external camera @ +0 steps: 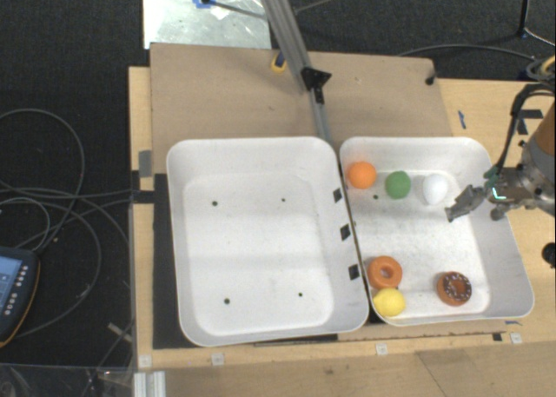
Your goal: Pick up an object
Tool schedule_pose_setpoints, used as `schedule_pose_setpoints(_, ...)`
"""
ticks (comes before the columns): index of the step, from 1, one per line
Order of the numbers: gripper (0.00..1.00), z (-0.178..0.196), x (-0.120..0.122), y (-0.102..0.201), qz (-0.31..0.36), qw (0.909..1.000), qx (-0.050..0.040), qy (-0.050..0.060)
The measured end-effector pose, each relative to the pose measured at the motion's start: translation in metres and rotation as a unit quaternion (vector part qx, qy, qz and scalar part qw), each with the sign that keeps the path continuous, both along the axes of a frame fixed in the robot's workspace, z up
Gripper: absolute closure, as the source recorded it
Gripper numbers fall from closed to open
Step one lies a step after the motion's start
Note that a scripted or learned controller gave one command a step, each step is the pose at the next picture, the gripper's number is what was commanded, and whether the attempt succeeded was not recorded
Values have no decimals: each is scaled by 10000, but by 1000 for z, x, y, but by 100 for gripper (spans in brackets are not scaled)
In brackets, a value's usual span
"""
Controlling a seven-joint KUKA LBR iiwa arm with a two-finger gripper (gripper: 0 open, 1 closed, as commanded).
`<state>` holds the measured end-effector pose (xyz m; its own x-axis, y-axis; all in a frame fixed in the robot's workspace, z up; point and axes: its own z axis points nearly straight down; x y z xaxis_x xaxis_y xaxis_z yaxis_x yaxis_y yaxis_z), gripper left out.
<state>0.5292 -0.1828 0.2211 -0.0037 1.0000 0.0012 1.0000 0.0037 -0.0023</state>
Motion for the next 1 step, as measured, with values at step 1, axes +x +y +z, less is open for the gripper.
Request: schedule_pose_setpoints(1,0,2,1,0,-1,10000,-5,-20)
